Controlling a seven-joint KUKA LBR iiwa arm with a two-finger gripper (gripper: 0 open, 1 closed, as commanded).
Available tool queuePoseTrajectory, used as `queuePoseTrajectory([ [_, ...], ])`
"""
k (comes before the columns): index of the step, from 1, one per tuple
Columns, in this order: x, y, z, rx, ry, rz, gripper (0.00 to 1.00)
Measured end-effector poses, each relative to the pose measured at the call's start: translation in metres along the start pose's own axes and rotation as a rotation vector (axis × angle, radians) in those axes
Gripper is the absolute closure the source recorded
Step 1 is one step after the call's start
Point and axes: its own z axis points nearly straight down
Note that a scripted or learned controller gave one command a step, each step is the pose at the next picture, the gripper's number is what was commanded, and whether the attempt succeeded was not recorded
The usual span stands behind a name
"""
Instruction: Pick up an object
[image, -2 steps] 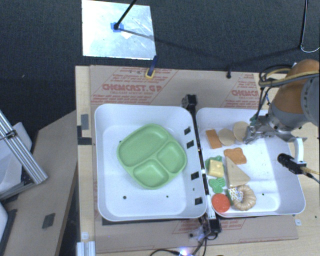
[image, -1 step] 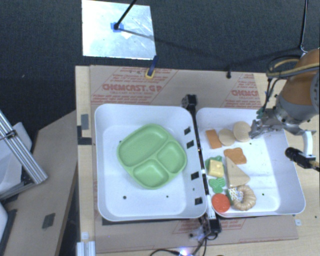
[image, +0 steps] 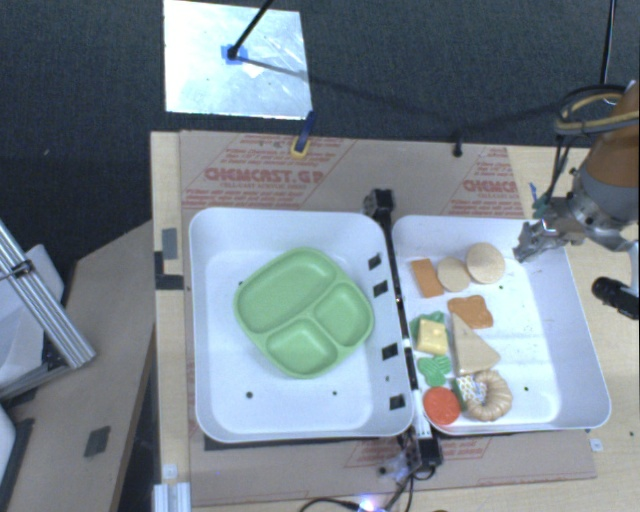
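Bench (image: 170, 300): a big tan top. It carries two white bins side by side, so things can go from one to the other.
Left bin (image: 215, 400): it has a green plate in it.
Right bin (image: 570, 350): all the toy food lies here, bunched on its left side, next to the wall between the bins.
Arm (image: 615, 170): it comes in from the right and hangs over the far right corner of the right bin.
Green plate (image: 303, 312): it has three parts and sits flat in the middle of its bin. It looks like a good place to put food.
Toy food: two round biscuits (image: 486, 263) far back, an orange cracker (image: 426, 277) beside them, then a bread slice (image: 470, 310), cheese (image: 432, 335), a sandwich wedge (image: 473, 350), a green leaf (image: 435, 368), a pretzel ring (image: 487, 395) and a red tomato (image: 441, 405) nearest.
Claw (image: 527, 247): just right of the biscuits, not touching them, and nothing is in it. I cannot tell if it is apart or together. I think it must go lower and left to grab one.
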Motion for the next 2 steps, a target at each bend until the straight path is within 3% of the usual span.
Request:
queuePoseTrajectory([
  [1,0.000,0.001,-0.038,-0.001,0.000,-0.001,1.00],
  [2,0.044,-0.013,-0.048,-0.001,-0.001,0.000,1.00],
])
